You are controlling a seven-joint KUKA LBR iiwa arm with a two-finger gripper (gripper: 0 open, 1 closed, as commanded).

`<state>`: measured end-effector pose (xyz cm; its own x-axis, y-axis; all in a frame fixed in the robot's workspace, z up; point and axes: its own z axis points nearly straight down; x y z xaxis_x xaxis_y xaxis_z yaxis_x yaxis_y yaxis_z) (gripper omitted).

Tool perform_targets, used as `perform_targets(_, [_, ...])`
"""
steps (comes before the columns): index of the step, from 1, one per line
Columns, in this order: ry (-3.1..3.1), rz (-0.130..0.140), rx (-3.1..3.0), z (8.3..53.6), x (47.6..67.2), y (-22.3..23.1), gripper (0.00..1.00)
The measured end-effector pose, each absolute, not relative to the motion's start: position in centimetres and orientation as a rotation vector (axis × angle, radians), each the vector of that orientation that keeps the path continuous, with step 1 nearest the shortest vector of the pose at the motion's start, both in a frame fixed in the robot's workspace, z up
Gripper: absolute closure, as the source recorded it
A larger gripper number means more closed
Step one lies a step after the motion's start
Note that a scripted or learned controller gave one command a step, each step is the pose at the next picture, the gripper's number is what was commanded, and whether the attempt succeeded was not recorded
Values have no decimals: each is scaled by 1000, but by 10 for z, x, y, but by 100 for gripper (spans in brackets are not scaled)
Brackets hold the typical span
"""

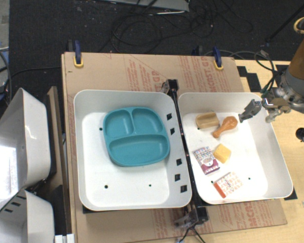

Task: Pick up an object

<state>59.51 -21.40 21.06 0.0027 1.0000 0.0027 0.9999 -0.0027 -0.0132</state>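
The right bin [276, 151] holds a tan bread-like block [206, 120], an orange-brown drumstick shape [225, 126], a yellow cheese cube [222, 153], a small purple-and-white packet [204, 159] and a red-and-white packet [227, 183]. My gripper [260, 111] hangs over the bin's upper right corner, to the right of the drumstick and apart from it. Its two fingers stand spread, with nothing between them.
The left bin [88, 151] bears a teal divided plate [137, 136]. A black divider with clips [178, 135] runs between the bins. Blue-and-yellow clamps [78, 57] hold the cardboard bench top. White containers [20, 140] stand at the far left.
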Motion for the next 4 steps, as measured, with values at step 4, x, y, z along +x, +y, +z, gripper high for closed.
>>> perform_targets(4, [-2221, 1, -2222, 92, 590, -208, 0])
